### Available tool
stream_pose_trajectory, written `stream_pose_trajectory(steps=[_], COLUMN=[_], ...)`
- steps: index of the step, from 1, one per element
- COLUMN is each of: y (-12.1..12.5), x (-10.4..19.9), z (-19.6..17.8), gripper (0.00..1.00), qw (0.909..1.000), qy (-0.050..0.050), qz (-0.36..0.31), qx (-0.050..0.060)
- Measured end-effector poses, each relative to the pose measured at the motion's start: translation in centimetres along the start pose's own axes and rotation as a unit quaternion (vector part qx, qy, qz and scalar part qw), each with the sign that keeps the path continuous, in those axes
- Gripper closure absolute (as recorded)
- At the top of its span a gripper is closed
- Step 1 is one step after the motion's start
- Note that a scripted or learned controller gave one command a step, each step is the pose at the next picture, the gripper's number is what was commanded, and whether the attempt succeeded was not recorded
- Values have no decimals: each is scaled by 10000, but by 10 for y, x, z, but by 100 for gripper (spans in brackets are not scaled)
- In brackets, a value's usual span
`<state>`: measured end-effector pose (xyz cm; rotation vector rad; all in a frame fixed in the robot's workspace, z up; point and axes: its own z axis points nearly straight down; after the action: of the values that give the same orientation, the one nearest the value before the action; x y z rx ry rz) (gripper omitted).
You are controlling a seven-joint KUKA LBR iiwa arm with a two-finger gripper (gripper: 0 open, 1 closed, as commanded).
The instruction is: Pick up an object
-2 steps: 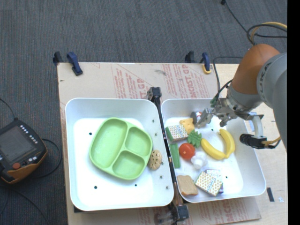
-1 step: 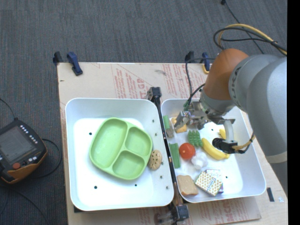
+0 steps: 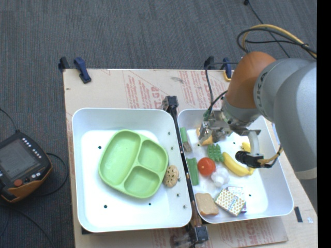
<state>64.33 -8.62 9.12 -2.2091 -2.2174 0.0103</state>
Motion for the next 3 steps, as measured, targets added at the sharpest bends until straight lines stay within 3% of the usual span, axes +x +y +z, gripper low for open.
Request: stream_pose_trajectory(steps=[1,2,3], y=[-61,-125,0], x=[14,22,40], z=[-93,-121,-93], gripper=[100,100,100], qw=[10000,10000,10000], qy=[-12,-11,-15], qz=[15,21,2], qx=[-40,-31,-38])
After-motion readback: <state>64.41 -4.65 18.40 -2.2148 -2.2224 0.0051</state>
